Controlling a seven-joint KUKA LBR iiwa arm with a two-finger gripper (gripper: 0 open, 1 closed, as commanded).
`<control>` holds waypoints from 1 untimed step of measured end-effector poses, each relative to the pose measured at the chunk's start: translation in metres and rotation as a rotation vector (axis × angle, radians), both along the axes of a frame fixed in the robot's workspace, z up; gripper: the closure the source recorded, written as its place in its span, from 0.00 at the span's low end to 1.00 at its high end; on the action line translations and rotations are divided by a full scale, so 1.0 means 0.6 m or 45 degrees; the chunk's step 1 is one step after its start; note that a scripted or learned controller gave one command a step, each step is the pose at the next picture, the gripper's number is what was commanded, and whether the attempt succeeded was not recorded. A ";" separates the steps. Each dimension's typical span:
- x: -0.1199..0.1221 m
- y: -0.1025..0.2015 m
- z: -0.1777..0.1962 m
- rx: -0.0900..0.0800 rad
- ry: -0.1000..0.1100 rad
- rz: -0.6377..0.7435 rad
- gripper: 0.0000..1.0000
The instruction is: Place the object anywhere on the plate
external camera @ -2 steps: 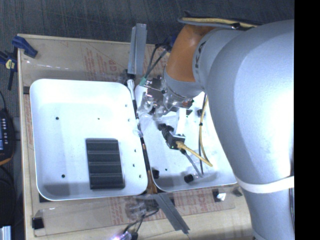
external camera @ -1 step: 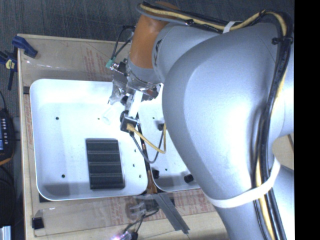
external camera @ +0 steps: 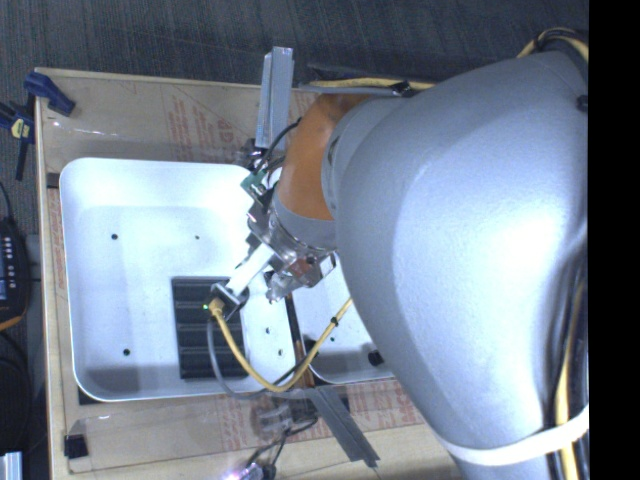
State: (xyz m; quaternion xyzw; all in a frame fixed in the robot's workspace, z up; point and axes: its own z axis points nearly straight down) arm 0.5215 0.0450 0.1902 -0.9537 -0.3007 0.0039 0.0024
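Pale bench boards (external camera: 150, 430) edge the near side; just beyond, a dark ribbed slab (external camera: 195, 333), probably the plate, lies flat in the left bin (external camera: 75, 268), near its right wall. Past it the gripper (external camera: 285, 273) hangs over the divide between the bins; whether it is open or carrying the object I cannot tell. Best come squarely over the ribs and release low. The bulky arm (external camera: 450, 268) covers most of the right bin (external camera: 345, 373); a blue clamp (external camera: 47, 90) sits far off.
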 end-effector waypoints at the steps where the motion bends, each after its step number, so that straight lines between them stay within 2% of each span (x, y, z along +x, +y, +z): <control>1: -0.018 0.239 0.014 0.001 -0.005 0.300 1.00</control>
